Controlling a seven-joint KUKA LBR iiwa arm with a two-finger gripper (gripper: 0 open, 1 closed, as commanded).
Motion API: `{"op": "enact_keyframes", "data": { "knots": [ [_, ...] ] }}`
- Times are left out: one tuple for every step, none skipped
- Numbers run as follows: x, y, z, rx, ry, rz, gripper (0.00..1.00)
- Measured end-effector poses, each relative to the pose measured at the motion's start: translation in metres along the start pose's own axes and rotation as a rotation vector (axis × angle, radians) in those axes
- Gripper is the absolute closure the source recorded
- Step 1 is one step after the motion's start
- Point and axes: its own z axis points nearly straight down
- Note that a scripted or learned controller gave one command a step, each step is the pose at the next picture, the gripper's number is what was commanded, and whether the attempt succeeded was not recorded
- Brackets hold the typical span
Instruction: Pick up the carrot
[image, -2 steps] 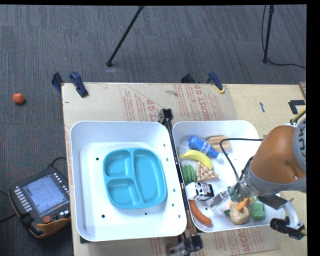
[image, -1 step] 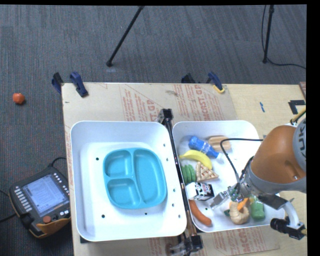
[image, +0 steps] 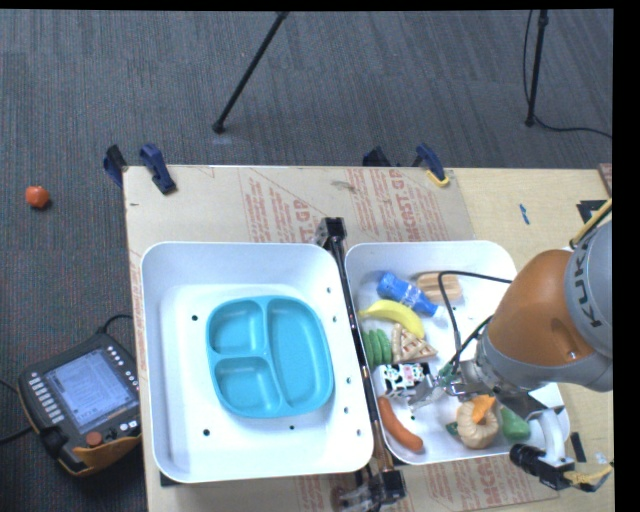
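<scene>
The carrot (image: 484, 406) is a small orange piece in the right bin (image: 497, 255), near its front right. It rests on top of a beige food item (image: 474, 428) and beside a green one (image: 515, 423). My gripper (image: 430, 386) hangs low over the bin, just left of the carrot and next to a black-and-white cow-patterned carton (image: 401, 377). The grey and orange wrist hides the area directly above the carrot. Nothing is seen held in the gripper.
The right bin also holds a banana (image: 393, 313), a blue bottle (image: 407, 292), a bread piece (image: 441, 287), a green pod (image: 378, 347), a waffle wedge (image: 411, 345) and a hot dog (image: 400, 425). The left bin (image: 160, 300) holds a blue divided plate (image: 268, 356).
</scene>
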Motion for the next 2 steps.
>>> {"op": "enact_keyframes", "data": {
  "knots": [
    [-0.0002, -0.0002, -0.0094, 0.002, 0.002, 0.005, 1.0],
    [-0.0003, -0.0003, -0.0094, 0.002, 0.002, 0.005, 0.0]
  ]
}}
